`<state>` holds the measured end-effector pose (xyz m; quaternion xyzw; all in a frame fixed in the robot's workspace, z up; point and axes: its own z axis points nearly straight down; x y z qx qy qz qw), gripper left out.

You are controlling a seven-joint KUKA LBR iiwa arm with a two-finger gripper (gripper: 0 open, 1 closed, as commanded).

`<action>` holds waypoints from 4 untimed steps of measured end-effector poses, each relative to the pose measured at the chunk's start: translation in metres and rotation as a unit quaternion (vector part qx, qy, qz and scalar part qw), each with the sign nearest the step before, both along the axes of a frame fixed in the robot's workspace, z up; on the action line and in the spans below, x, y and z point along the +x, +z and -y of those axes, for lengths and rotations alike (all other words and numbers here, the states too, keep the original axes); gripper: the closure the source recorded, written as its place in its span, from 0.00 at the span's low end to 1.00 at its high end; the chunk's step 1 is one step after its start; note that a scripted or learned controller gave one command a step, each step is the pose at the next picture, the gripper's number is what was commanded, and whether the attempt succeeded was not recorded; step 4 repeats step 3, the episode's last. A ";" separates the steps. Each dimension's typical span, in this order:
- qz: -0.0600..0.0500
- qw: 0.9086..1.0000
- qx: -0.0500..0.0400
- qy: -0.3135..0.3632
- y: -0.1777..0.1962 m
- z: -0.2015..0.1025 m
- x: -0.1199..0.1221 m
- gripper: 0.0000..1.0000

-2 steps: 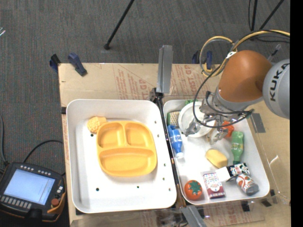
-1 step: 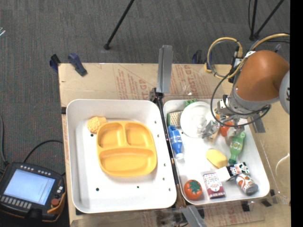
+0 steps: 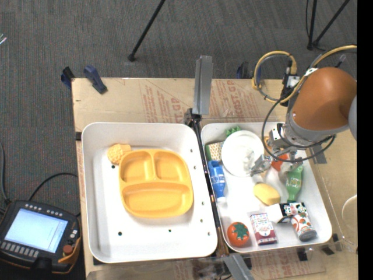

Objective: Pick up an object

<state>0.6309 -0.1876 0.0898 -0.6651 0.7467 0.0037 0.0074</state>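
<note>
My gripper (image 3: 258, 165) hangs low in the right bin (image 3: 324, 214), under the grey wrist and its orange band. It sits at the lower right rim of a white round plate (image 3: 240, 150). A yellow block (image 3: 267, 193) lies just below it, and a green bottle (image 3: 293, 181) lies to its right. A small red thing (image 3: 278, 161) shows beside the wrist. Nothing visibly hangs from the gripper.
The right bin also holds a blue bottle (image 3: 217, 179), a red tomato (image 3: 238, 233), a red and white box (image 3: 262, 228), a printed can (image 3: 303, 226) and a green item (image 3: 233, 131). The left bin (image 3: 96, 214) holds a yellow divided tray (image 3: 155, 182) and a yellow lump (image 3: 118, 153).
</note>
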 end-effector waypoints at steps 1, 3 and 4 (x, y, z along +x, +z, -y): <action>0.001 1.000 0.001 0.027 0.000 0.000 -0.012 0.00; -0.002 0.998 -0.002 0.069 0.008 0.017 0.016 1.00; -0.002 0.998 -0.002 0.069 0.008 0.017 0.016 1.00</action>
